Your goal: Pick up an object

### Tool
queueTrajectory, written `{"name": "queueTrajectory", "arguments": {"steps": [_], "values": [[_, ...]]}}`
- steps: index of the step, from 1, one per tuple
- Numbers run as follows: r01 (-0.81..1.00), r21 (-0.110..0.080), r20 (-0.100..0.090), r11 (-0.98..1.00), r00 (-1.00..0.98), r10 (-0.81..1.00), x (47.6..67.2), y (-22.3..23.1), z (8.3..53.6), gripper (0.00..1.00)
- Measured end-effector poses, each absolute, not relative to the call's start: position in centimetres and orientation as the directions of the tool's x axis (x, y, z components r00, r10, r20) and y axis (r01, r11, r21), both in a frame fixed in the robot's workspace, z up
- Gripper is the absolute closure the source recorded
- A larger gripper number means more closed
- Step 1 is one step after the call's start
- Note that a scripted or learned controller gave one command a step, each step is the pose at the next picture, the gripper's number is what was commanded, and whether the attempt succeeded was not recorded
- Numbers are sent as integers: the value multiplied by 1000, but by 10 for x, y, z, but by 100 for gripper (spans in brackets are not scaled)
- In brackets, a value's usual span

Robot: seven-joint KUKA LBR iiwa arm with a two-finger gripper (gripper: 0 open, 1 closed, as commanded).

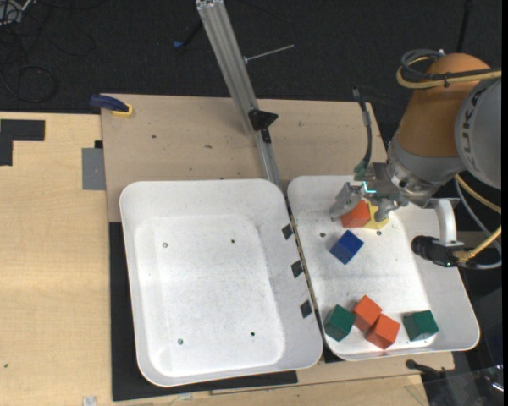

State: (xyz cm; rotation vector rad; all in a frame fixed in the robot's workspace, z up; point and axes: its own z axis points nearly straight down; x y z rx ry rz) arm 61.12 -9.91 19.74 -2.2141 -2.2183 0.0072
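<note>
Over the right bin (457, 332), near its far edge: gripper (361, 203) low above an orange block (354, 216) with a yellow piece (378, 219) just beside it, fingers around the orange block's top, though contact not clear enough to call it held. Just nearer the camera, a blue cube (346, 248) lying alone on the bin floor. Along the near edge, clustered: green cube (339, 321), two orange cubes (367, 310) (383, 331) touching, and another green cube (420, 325) slightly apart; left bin (152, 197) alongside.
</note>
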Motion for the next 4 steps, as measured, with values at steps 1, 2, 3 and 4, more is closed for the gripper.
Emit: {"name": "queueTrajectory", "arguments": {"steps": [1, 2, 3, 4], "values": [[1000, -3, 1, 1, -1, 1000, 612, -100, 200, 0], [1000, -9, 1, -1, 1, 1000, 609, -109, 149, 0], [1000, -9, 1, -1, 1, 1000, 608, -108, 94, 0], [1000, -5, 1, -8, 8, 1000, 609, -110, 107, 100]]}}
